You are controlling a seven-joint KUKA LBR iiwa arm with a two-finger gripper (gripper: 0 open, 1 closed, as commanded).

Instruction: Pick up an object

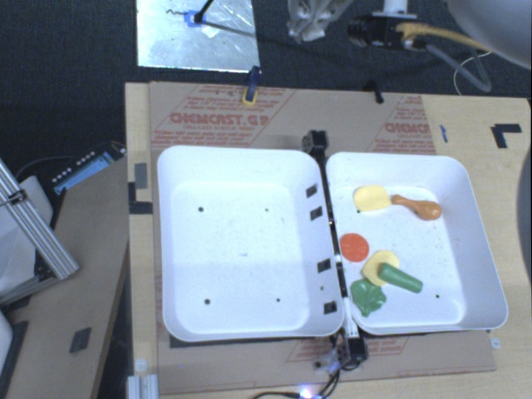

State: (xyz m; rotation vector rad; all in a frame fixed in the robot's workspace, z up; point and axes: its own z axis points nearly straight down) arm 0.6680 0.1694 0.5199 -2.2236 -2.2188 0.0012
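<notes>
Desk w/ two white bins.
- Left bin (241, 239): nothing to list.
- Right bin (465, 223): yellow piece (371, 198) touching orange drumstick (418, 207); red disc (355, 247) near divider; yellow slice (379, 264) under green stick (401, 279); green leafy bit (366, 297) by front wall.
- My hand (309, 11): top of view, well apart from bins; grip state: can't tell.

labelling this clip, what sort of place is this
Most likely a robotics lab bench set up for grasping trials: two shallow white bins side by side on a board, small toy foods in the right-hand one, and aluminium framing at the left edge.
</notes>
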